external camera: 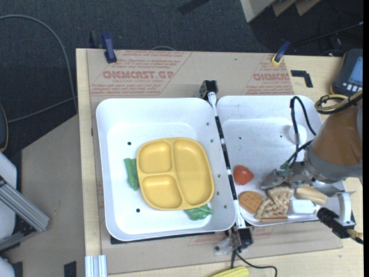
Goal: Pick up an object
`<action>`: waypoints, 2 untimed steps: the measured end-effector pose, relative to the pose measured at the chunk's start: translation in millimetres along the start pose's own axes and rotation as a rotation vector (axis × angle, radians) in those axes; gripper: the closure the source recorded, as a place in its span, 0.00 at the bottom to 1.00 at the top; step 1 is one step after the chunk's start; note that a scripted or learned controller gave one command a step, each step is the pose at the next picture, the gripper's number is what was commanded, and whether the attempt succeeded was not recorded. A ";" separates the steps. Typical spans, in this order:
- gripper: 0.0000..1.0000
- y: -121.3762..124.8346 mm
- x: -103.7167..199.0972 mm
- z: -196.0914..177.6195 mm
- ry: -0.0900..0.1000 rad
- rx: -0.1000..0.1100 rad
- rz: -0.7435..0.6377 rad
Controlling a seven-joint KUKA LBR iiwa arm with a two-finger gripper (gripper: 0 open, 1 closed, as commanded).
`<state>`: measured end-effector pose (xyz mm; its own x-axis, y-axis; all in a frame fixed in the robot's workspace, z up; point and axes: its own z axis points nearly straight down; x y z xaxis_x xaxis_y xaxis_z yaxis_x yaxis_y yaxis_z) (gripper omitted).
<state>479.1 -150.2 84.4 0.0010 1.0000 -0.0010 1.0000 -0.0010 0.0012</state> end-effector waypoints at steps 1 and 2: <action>1.00 0.5 0.7 -9.8 0.000 -0.002 0.000; 1.00 48.8 92.5 -100.5 0.002 0.000 -0.003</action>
